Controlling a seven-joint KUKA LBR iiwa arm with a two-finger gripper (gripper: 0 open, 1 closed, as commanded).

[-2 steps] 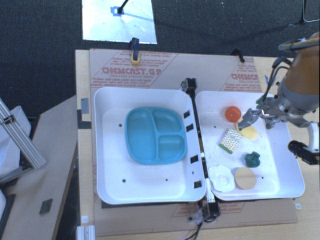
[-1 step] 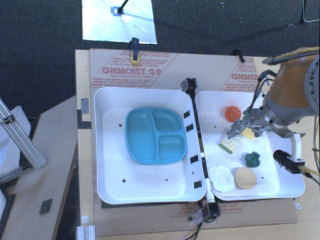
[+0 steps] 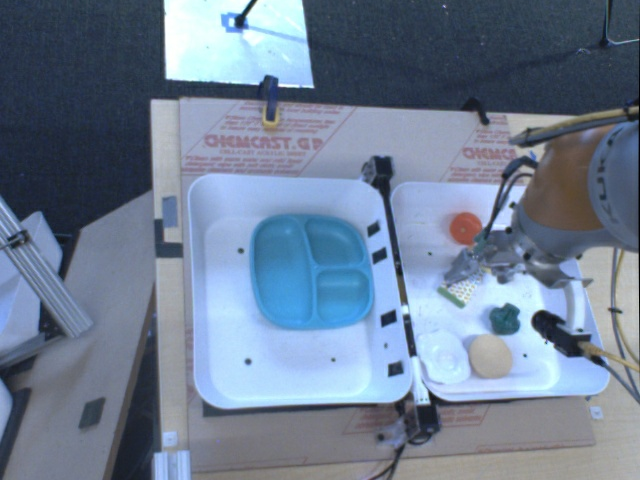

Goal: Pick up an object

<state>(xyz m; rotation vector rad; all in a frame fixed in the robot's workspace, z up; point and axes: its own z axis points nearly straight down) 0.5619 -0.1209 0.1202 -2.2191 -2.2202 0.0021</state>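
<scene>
My gripper (image 3: 468,266) hangs low over the middle of the right bin (image 3: 420,208), reaching in from the right. Just below its tip lies a small flat piece with a green and white pattern (image 3: 460,291); whether they touch I cannot tell. An orange ball (image 3: 465,227) rests a little behind the gripper. A dark green lumpy object (image 3: 504,317) lies to the front right of it. A beige egg-shaped object (image 3: 490,356) and a clear white round cup (image 3: 443,355) sit side by side at the bin's front.
The left bin (image 3: 215,358) holds a blue divided plate (image 3: 311,271) in its middle. A black divider rail (image 3: 390,268) runs between the two bins. The arm's orange band (image 3: 565,183) looms over the right bin's far right side.
</scene>
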